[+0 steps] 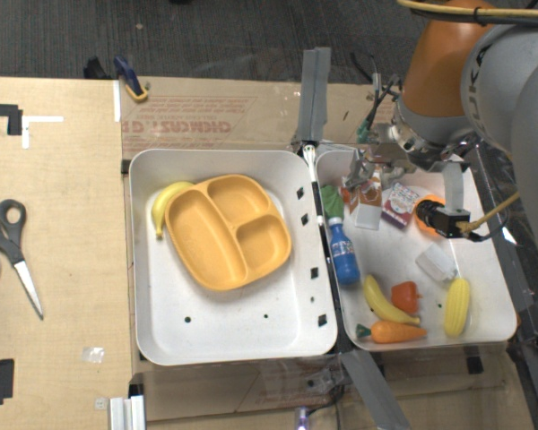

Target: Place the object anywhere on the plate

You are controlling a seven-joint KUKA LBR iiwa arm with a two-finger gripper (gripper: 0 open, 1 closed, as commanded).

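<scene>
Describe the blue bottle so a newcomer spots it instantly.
Look in the right white bin, along its left wall. The blue bottle lies there with a white cap and a green item just above it. It is the only blue thing among yellow, orange and red toy foods.

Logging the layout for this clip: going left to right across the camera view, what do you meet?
Scissors → banana → orange divided plate → blue bottle → orange carrot → corn cob.
</scene>
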